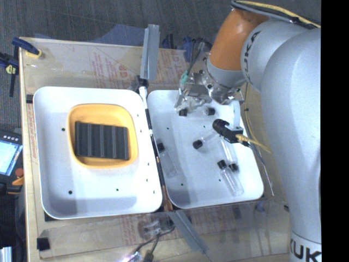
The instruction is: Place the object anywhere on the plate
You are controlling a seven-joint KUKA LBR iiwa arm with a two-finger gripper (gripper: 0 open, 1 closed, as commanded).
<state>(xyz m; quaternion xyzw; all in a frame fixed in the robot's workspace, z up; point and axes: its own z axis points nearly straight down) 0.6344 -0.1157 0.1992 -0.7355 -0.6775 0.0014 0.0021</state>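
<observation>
The gripper (192,103) hangs low over the far edge of the right bin (185,192); whether it grips anything I cannot tell. Several clear tubes lie toward that bin's near right corner, the closest tube (204,140) pointing slantwise across the bin floor. The plate (101,112) sits in the left bin (49,190), across the shared rim, well apart from the gripper.

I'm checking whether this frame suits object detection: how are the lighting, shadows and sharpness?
Camera view: even overhead light, with a soft shadow along the left bin's near wall; the plate reads clearly; the clear tubes in the right bin are low-contrast on white; the gripper looks slightly soft.
</observation>
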